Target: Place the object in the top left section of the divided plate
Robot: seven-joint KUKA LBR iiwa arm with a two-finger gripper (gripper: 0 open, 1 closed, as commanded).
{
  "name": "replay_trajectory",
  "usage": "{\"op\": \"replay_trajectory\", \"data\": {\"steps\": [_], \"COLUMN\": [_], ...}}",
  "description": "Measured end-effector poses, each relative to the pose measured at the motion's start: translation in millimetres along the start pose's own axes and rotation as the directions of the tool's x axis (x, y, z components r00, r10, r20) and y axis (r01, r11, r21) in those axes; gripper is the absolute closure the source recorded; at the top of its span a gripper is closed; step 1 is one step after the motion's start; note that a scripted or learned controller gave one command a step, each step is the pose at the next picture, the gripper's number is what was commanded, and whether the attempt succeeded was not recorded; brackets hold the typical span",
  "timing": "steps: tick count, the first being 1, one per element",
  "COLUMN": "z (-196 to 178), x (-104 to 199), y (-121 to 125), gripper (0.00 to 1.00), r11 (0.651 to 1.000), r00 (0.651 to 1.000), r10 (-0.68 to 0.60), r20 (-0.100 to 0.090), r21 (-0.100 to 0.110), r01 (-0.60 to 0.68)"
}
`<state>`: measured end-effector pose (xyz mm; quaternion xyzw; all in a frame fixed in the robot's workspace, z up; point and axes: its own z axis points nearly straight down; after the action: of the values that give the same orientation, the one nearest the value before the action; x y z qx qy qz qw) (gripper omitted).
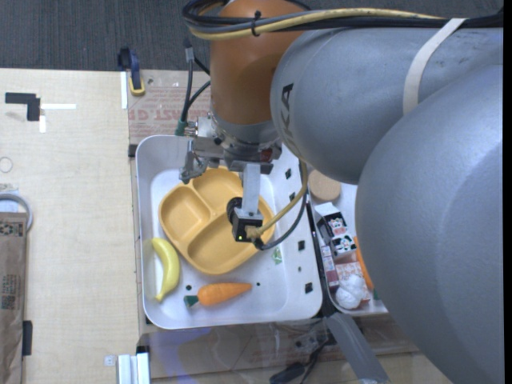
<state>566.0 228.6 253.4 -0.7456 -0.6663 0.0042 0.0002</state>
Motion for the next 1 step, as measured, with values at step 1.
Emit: {"op": "replay_trajectory", "data": {"steps": [1], "z": [-62.5], "x": [-7.5], "y": [-68.2], "gripper": [0.0], "r11": [0.994], "r00": [0.994], "r10": [-0.114], "r20": [0.0], "r21": [-0.002], "r01": [0.114]}}
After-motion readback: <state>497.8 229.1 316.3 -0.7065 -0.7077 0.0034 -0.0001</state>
